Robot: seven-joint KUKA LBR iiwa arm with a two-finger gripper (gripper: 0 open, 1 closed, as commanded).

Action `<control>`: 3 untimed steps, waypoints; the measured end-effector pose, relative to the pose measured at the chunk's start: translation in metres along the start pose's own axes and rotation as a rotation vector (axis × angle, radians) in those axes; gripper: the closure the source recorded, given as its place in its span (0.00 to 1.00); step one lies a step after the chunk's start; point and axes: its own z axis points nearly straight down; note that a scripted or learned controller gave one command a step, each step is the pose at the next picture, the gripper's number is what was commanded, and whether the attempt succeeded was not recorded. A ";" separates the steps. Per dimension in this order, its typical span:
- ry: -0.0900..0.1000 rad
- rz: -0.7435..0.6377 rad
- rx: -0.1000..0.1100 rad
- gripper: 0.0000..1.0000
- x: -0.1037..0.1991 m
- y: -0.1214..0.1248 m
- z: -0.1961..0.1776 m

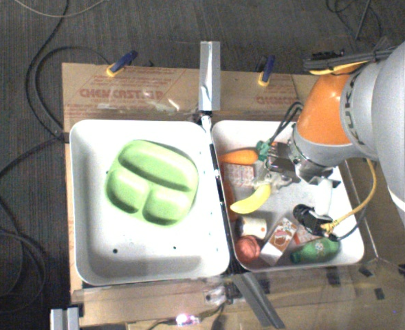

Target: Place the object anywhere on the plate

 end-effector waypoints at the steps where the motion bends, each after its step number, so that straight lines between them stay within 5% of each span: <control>1: 0.000 -0.130 0.000 1.00 0.069 0.022 0.000; 2: 0.001 -0.185 0.000 1.00 0.139 0.023 -0.018; 3: -0.001 -0.188 0.000 1.00 0.233 0.032 0.014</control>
